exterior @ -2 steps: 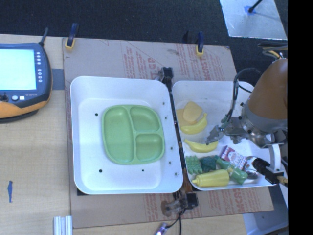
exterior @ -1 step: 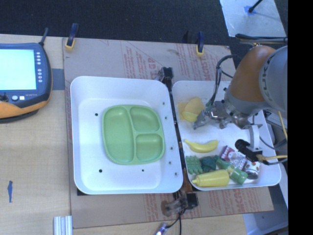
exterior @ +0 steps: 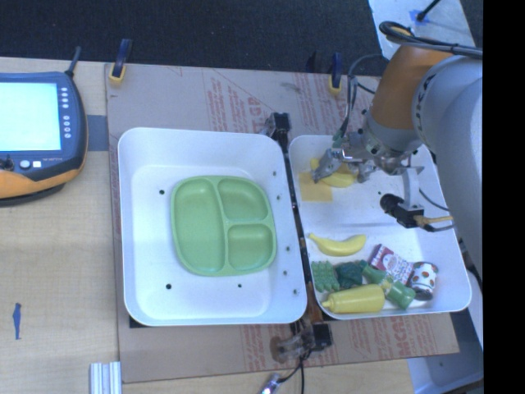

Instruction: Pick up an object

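My gripper (exterior: 344,167) is low over the far end of the right bin (exterior: 447,245), just above a yellow flat piece (exterior: 317,189) and a small yellow object (exterior: 340,180) beside it. Nearer in that bin lie a yellow banana (exterior: 337,243), a green leafy toy (exterior: 336,274), a yellow bottle-shaped object (exterior: 356,300), a green piece (exterior: 399,294) and a red-and-white packet (exterior: 394,265). A dark round-ended object (exterior: 424,277) rests at the near right.
The left bin (exterior: 148,294) holds a green divided plate (exterior: 222,224). A tablet-like pendant (exterior: 37,125) lies on the bench at the far left. Clamps (exterior: 120,61) sit along the back edge of the cardboard.
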You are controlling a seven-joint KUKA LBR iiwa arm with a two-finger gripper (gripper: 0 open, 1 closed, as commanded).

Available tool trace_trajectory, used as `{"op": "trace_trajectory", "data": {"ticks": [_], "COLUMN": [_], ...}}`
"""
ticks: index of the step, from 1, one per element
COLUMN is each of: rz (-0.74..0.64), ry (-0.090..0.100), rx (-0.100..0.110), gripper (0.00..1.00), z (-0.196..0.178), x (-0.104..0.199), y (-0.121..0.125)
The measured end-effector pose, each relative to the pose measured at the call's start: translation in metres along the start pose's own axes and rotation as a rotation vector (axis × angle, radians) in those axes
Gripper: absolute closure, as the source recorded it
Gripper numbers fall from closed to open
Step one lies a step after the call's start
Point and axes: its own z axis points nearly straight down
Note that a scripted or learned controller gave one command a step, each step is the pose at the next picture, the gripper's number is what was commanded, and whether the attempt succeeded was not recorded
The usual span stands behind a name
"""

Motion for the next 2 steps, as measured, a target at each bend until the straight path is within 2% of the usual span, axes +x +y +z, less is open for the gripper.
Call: {"op": "trace_trajectory", "data": {"ticks": [1,2], "rz": [-0.001,0.001], "ry": [0.001,0.0], "rx": [0.003,-0.002], "gripper": [0.0,0.0], "z": [0.001,-0.056], "x": [0.013,-0.024], "y": [0.0,0.0]}}
